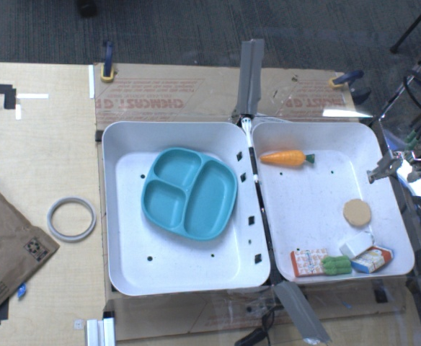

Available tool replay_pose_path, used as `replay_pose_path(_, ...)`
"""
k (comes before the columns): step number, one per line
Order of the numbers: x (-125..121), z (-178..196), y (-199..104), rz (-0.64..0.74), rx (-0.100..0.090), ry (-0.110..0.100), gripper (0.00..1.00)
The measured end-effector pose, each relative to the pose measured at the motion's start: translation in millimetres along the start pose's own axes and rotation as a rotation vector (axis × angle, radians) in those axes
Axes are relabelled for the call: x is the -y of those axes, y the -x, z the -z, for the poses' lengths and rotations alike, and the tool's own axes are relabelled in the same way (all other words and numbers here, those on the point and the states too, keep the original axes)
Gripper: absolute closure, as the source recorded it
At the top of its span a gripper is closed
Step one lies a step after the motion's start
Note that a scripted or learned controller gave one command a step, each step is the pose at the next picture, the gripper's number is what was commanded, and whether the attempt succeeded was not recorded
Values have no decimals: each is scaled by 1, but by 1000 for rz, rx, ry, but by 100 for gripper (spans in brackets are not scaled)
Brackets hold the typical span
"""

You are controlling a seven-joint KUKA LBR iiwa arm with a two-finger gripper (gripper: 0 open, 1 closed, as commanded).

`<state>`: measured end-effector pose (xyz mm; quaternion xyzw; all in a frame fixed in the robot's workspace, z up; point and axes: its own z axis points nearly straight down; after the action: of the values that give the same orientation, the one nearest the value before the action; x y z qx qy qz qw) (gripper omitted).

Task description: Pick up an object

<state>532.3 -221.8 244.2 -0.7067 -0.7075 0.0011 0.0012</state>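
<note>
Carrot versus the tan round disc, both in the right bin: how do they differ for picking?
The carrot is long, orange with a green tip, and lies sideways near the right bin's far wall; the tan disc is round, flat and plain, lying toward the bin's right side. The carrot lies alone; the disc has small packets close below it. Both rest loose on the white floor.

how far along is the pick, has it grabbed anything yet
Nothing looks picked yet. The carrot, tan disc, small cartons and green piece all lie in the right bin; the blue plate sits in the left bin. The whole grasp remains.
</note>
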Motion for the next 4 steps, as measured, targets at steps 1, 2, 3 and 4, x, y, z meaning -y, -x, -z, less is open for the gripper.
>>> replay_pose_path(1, -41, -50, -75, 329, 0, 1, 0)
replay_pose_path(2, -90, -75, -111, 455, 2, 5, 0)
replay_pose_path(3, -125, -151, -106, 510, 3, 6, 0)
replay_pose_path(4, -125, -142, -105, 509, 5, 6, 100)
